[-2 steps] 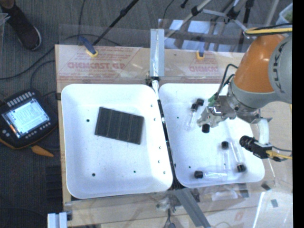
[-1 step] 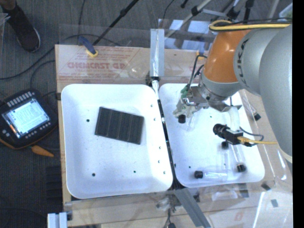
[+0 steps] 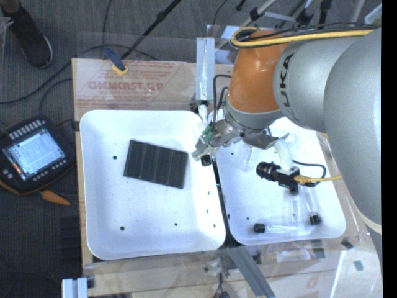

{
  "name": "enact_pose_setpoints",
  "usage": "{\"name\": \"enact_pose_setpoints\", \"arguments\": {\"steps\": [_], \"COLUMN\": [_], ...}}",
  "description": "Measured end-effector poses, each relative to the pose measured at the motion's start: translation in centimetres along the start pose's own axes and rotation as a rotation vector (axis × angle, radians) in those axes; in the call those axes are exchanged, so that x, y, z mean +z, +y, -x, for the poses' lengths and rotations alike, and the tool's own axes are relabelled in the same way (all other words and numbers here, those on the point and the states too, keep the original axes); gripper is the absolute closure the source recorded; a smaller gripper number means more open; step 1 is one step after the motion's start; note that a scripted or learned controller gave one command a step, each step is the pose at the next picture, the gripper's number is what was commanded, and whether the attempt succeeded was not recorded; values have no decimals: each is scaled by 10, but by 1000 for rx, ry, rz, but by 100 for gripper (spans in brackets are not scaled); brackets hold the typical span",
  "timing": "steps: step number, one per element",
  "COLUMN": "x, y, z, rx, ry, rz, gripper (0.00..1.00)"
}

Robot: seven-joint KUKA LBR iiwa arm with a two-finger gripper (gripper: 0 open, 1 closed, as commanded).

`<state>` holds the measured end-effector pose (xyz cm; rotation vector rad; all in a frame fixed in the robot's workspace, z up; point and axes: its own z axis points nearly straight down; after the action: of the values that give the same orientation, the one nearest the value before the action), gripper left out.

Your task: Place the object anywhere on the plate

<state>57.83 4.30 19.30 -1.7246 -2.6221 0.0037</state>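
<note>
— Plate?
— Dark grey ribbed rectangular plate (image 3: pixel 155 164), lying flat and slightly askew in the left shallow white bin (image 3: pixel 102 228), nearer the far wall than the near one. Nothing resting on it.

— And the arm?
— Grey arm with an orange band (image 3: pixel 260 73), reaching in from the right and hanging over the right shallow white bin (image 3: pixel 239 222). Gripper (image 3: pixel 286 223) low over that bin's near part. Clear fingers (image 3: pixel 259 228) with black tips, spread well apart, released, nothing seen between them.

— The object itself?
— Hard to tell. Small dark item (image 3: pixel 205 159) at the left bin's right rim, just under the wrist, apart from the plate and well apart from the fingertips. Too small to name.

— Anything else?
— Black cylinder with a yellow cable (image 3: pixel 275 172) over the right bin, between wrist and fingertips. Brown board (image 3: pixel 142 85) on the worktop behind the left bin. Handheld black control pendant with a lit screen (image 3: pixel 32 154) on the floor to the left.
</note>
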Motion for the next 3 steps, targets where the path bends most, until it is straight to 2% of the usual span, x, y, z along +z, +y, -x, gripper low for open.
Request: {"name": "enact_pose_setpoints", "arguments": {"steps": [1,2,3], "x": [11,-58,-116], "y": [58,45,17], "z": [-22,-128,-174], "rx": [-287,-125,-354], "ry": [-1,-2,-3], "rz": [1,1,2], "gripper": [100,100,100]}}
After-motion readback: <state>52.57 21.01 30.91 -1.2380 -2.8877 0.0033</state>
